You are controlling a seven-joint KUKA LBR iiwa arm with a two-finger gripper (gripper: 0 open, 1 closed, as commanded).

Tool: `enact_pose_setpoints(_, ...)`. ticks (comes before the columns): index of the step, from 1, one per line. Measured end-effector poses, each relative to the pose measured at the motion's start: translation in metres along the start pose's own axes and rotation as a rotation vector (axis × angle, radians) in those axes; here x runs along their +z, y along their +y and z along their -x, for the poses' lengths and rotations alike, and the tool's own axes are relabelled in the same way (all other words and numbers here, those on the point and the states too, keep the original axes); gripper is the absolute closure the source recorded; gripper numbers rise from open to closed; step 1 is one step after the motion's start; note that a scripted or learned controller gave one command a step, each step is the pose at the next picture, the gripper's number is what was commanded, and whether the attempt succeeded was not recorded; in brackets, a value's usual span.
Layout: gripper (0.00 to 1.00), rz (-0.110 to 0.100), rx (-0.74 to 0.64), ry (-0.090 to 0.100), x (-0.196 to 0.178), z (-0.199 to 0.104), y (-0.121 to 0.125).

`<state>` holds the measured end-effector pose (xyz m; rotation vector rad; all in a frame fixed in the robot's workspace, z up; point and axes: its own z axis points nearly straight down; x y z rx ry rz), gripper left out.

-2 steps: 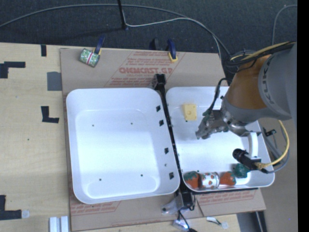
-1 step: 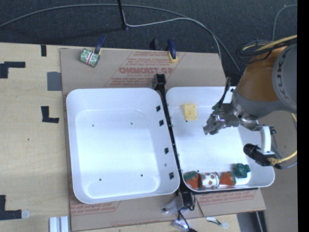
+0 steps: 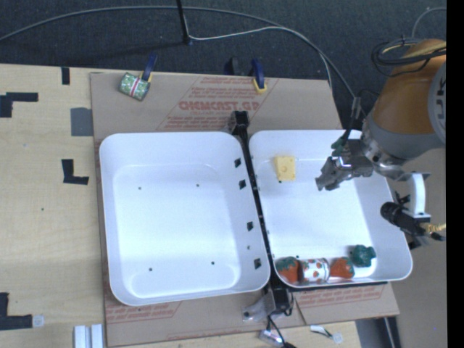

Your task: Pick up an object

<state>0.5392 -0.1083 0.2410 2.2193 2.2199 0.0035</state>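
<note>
I have the gripper (image 3: pixel 326 180) hanging over the right bin (image 3: pixel 312 216), just beside the yellow block (image 3: pixel 286 168), which lies alone near the bin's far wall; I can't tell how its business end is set, and I see nothing in it. The other candidates, a red and white cluster (image 3: pixel 315 270) and a green piece (image 3: pixel 362 254), huddle against the near wall, where I judge a grasp would be awkward. The left bin (image 3: pixel 174 216) gives me nothing to aim at.
</note>
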Motion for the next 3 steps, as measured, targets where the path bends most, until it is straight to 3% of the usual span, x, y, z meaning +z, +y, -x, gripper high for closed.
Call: enact_pose_setpoints(3, 1.0, -0.004, -0.005, 0.001, -0.009, -0.162, -0.018)
